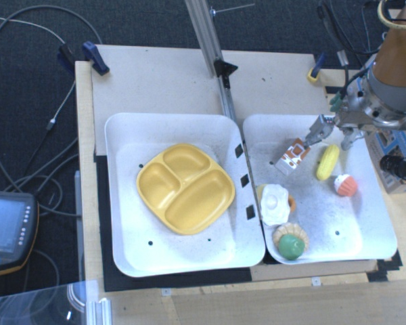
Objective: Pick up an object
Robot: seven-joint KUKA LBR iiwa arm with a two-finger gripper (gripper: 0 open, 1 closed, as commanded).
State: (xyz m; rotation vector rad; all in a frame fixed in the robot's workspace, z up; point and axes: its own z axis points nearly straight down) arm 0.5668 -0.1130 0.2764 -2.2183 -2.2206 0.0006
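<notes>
Over the right bin (pixel 386 230), the hand (pixel 333 135) hangs released above the corn (pixel 327 162), nothing grasped, so the pick remains undone.

Camera: one, fixed above the bench (pixel 162 70)
Facing: down, at a slant
Coverage: both bins, surrounding floor

At the centre of your frame, a yellow divided plate (pixel 185 188) lies in the left white bin (pixel 122 141) on the desk (pixel 155 80). A handheld screen (pixel 8 230) sits lower left, cables (pixel 27 66) looping across dark floor (pixel 27 134) above it.
</notes>
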